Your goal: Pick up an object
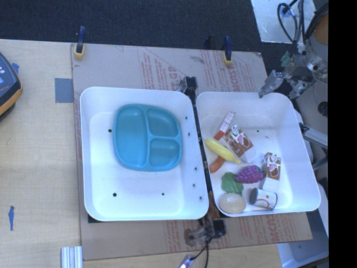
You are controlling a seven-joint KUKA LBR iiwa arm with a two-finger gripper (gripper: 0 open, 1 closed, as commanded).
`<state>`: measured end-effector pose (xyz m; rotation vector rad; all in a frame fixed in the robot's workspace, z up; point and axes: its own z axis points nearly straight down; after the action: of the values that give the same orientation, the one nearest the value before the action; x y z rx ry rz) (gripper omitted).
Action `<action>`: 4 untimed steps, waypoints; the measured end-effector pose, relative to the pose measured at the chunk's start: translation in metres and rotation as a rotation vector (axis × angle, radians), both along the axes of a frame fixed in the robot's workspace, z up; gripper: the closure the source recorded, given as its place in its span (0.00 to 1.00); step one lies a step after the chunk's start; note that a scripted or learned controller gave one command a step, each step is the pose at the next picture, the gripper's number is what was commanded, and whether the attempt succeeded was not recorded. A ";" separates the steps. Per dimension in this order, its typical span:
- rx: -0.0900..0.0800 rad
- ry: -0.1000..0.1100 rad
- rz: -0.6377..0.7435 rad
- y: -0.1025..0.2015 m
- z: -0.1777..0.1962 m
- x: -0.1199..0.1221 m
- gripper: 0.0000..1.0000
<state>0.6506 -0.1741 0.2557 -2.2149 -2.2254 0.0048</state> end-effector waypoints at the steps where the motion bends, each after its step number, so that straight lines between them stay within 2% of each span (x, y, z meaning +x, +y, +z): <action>1: 0.000 -0.003 -0.002 -0.019 -0.148 -0.066 0.00; 2: 0.001 -0.001 0.001 0.059 -0.128 -0.011 0.00; 3: -0.002 -0.009 -0.002 0.080 -0.160 -0.043 0.00; 4: 0.001 -0.007 0.000 0.071 -0.160 0.008 0.00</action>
<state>0.6585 -0.1036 0.0958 -2.2173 -2.2288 -0.0041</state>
